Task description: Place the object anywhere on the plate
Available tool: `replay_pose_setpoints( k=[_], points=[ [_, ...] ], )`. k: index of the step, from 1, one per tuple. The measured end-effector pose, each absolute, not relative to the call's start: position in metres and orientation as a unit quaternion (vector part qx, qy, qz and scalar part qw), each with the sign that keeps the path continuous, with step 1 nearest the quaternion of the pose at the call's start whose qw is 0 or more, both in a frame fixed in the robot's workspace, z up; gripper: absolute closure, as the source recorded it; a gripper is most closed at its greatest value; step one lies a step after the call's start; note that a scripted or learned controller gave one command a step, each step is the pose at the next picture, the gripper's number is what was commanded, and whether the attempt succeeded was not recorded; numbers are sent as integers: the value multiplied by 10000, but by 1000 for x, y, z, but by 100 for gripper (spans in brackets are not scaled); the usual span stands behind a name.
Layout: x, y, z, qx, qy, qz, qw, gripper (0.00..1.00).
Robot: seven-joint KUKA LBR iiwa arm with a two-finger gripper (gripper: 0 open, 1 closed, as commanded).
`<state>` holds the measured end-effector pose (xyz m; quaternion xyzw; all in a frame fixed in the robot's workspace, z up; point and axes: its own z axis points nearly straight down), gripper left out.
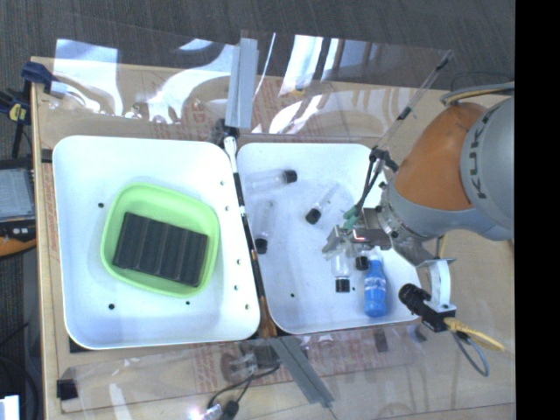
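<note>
In the right bin [289,313], your gripper [350,245] hovers just above the blue bottle [374,289], how its jaws stand I cannot tell, so settle squarely on the bottle's body before carrying it left to the green plate [159,241].

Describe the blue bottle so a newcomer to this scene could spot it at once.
Start at the right-hand white bin, the one the arm reaches into. Near its lower right corner, just below the gripper, lies the blue bottle, set lengthwise toward the bin's front edge. The small items around it are clear or black; it alone is solid bright blue.
</note>
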<state>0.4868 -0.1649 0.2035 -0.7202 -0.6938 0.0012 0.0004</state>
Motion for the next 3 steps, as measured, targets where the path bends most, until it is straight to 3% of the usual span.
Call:
replay_pose_setpoints(
  k=[1,2,3],
  points=[
    [542,-82,191,-6126,-7904,5,6,100],
    [577,-26,191,-5960,-8030,5,13,100],
    [577,-26,191,-5960,-8030,4,12,0]
  ],
)
